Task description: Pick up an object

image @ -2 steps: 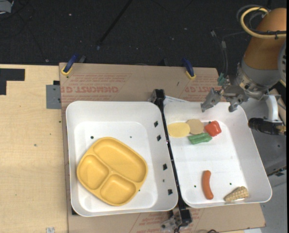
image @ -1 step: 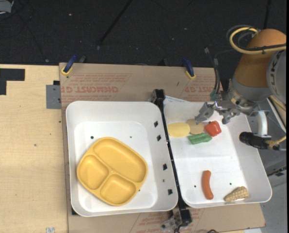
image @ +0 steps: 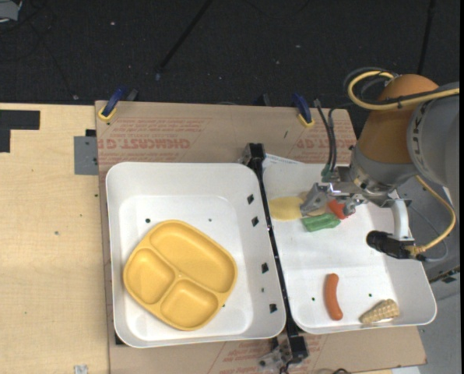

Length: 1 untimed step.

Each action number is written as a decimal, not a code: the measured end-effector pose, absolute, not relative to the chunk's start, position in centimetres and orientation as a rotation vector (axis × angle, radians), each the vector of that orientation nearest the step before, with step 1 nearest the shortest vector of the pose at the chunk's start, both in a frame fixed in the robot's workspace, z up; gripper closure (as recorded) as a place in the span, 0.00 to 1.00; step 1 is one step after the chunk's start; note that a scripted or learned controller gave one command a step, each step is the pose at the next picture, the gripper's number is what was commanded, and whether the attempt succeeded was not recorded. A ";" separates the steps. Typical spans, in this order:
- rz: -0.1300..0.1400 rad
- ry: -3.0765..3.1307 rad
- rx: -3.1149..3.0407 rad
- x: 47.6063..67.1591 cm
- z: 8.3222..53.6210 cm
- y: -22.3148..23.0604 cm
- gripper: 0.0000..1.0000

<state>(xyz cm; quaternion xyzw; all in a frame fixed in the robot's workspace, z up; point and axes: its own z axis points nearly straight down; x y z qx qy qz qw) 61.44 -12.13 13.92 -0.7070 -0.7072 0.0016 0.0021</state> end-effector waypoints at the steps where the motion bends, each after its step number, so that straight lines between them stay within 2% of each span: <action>1: 0.005 -2.219 -2.218 61.3 8.6 -12.1 0.00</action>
